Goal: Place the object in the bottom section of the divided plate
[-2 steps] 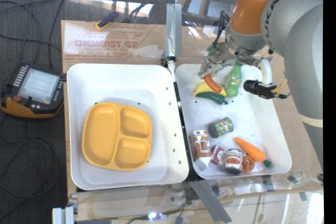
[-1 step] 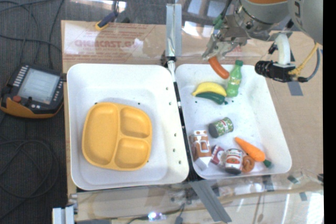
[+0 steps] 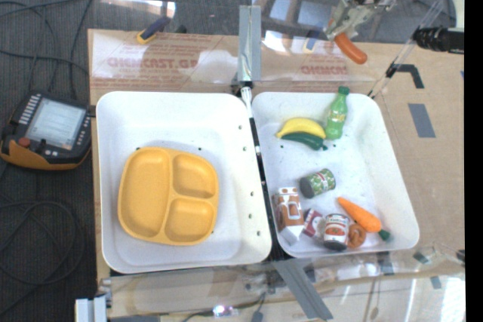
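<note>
From my remote station, I see the tool [image 3: 341, 32] gripping an orange sausage [image 3: 351, 49] high beyond the right bin [image 3: 392, 154], well apart from the yellow divided plate [image 3: 167, 196].

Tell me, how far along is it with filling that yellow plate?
About halfway. Done: the gripper has an orange sausage between its fingers, lifted above the right bin. Left: carrying it across to the yellow plate in the left bin and setting it in the bottom section.
</note>
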`<state>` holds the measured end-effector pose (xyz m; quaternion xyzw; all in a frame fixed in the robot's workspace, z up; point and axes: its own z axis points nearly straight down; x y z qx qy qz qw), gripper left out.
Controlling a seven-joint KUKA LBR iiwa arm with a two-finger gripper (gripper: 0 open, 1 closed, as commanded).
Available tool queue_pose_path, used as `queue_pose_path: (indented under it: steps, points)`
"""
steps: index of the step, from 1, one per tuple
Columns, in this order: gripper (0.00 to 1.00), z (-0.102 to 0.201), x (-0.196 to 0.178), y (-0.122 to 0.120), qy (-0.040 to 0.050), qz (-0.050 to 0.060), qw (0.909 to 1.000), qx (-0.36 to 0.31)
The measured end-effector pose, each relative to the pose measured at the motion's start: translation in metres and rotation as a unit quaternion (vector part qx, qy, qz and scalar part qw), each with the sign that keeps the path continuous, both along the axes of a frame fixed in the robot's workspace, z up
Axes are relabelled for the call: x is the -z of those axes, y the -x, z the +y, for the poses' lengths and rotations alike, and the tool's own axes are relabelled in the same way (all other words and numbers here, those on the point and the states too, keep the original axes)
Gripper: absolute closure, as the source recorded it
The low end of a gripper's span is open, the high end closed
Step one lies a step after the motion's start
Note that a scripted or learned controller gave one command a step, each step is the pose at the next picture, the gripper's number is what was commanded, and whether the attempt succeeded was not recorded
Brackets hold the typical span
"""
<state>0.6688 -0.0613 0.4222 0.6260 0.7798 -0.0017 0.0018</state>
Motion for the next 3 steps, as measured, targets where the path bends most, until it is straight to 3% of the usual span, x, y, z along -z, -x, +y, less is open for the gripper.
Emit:
queue_pose_path:
  steps: [1,2,3]
  points:
    - [1.00,0.036,0.076,0.020,-0.0008,0.001,0.9996,-0.027]
    - [1.00,0.082,0.146,0.106,-0.0027,0.002,0.9877,-0.156]
    - [1.00,0.176,0.230,0.136,-0.0037,0.002,0.9650,-0.262]
